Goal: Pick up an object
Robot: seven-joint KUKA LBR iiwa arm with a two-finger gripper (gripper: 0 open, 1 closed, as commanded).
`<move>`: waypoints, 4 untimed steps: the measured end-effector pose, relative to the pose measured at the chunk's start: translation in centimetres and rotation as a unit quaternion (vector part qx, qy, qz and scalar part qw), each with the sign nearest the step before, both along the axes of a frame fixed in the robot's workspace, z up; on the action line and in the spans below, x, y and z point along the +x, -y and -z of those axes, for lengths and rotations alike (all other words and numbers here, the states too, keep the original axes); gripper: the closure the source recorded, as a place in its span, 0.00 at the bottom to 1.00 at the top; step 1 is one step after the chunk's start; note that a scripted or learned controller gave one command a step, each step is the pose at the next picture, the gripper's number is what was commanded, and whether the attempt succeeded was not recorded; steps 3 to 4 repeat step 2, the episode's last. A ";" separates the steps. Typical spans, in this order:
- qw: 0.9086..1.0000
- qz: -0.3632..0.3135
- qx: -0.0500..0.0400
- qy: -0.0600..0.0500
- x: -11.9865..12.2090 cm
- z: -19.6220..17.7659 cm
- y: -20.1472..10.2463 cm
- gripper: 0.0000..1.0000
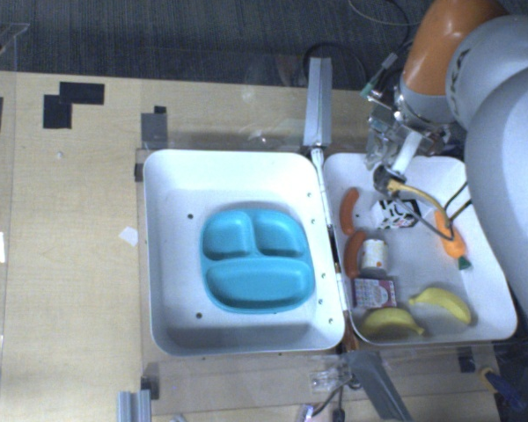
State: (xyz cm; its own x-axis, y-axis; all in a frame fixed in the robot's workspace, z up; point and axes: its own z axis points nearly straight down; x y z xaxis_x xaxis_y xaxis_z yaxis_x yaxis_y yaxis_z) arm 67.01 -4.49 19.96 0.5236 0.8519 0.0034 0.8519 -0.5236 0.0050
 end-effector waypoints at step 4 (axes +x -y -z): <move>1.000 -0.009 -0.001 0.004 0.3 -2.3 -0.4 1.00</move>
